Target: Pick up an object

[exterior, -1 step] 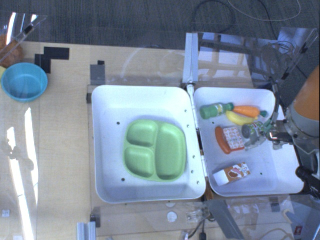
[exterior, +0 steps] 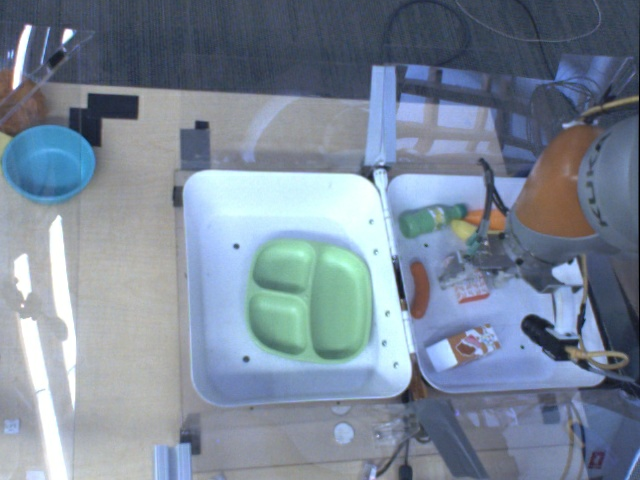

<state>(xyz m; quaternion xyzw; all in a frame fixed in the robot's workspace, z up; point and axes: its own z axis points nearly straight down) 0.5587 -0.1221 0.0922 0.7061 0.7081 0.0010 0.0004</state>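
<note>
gripper (exterior: 470,264): sitting low in the right bin (exterior: 520,376), right over the packet (exterior: 474,290). Can't tell whether it's apart or closed, too cluttered there.
target: I'm judging it's going for the packet, which is lying flat mid-bin just under the tool. Nothing is showing as held.
risk: the flat packet is giving little to pinch, so it's likely sliding or dropping on lift. Coming down off-centre is risking a push instead of a grab.
around: sausage (exterior: 419,288) lying just left, near the bin wall. Bottle (exterior: 432,218) lying on its side at the back. Carton (exterior: 463,348) sitting in front.
in the way: nothing is touching the packet as far as I'm seeing, but the neighbours are crowding close.
left bin (exterior: 215,228): holding a green plate (exterior: 308,300), well apart.
</note>
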